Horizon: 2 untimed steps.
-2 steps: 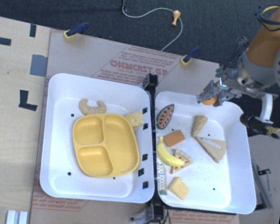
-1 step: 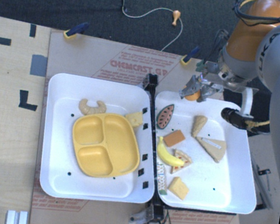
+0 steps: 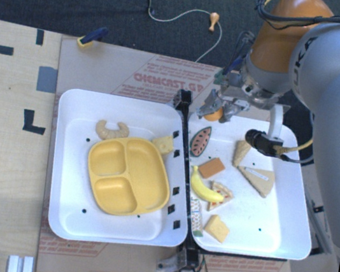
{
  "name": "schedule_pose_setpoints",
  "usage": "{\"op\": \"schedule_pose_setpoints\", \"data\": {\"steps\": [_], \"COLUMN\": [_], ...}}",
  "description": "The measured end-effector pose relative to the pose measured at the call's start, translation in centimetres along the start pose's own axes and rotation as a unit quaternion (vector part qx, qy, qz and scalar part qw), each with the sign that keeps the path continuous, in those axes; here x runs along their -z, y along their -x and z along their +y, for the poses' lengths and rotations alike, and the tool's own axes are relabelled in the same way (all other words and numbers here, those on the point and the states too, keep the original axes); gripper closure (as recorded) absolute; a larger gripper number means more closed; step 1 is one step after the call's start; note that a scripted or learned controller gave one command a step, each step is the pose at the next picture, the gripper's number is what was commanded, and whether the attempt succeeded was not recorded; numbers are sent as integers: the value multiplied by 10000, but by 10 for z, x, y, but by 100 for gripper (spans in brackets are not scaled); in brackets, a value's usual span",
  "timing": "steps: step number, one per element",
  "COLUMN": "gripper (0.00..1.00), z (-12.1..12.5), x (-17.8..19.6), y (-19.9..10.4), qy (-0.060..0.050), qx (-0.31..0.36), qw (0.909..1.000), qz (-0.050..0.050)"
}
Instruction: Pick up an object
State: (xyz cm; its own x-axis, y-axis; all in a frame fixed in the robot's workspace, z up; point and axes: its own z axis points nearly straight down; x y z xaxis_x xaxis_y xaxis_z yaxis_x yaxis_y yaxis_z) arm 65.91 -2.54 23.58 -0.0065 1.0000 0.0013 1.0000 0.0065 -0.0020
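Under the bins, cardboard sheet printed "CHEMCAST", claw gripping orange object.

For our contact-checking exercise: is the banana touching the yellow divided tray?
Apart. The camera view shows the banana in the right bin and the yellow tray in the left bin, with both bin rims between them.

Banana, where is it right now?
The banana lies in the right bin, near its left wall, just below the orange-brown block and touching the pizza slice toy.
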Motion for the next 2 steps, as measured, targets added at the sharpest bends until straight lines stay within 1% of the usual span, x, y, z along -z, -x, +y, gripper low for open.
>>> {"op": "schedule_pose_setpoints", "data": {"steps": [1, 2], "gripper": [100, 100], "z": [-11, -18], "x": [2, -11], "y": [-50, -96], "qy": [-5, -8], "qx": [-6, -7], "qw": [10000, 10000], "qz": [-3, -7]}}
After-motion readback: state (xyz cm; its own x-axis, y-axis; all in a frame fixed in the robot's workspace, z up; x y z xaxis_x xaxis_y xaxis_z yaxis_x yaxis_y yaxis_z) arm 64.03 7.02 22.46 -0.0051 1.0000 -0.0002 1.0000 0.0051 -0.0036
